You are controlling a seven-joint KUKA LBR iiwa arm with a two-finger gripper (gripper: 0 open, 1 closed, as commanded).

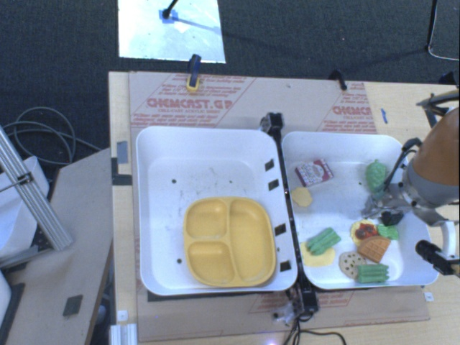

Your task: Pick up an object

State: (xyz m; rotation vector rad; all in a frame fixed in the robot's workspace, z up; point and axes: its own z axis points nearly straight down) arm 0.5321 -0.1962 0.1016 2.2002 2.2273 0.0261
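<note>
The yellow plastic 3-compartment tray (230,241), low in the left white bin (154,192), looks stiff but too broad for a small pincer. So the likelier pick lies in the right white bin (345,157): the small toy-food pile (370,239) at lower right, seemingly light, rigid and slippery, best pinched across a narrow edge. The gripper (381,208) hangs just above that pile; I cannot tell how it is set or whether it touches anything.

A robotics lab, by every sign: a plywood tabletop (237,95) under a protective sheet printed with a maker's name, two white bins (208,146) clamped side by side, dark carpet beyond, loose cables (43,131) on the floor at left, aluminium framing (32,200), and a grey-and-orange industrial arm (438,164) at right.
</note>
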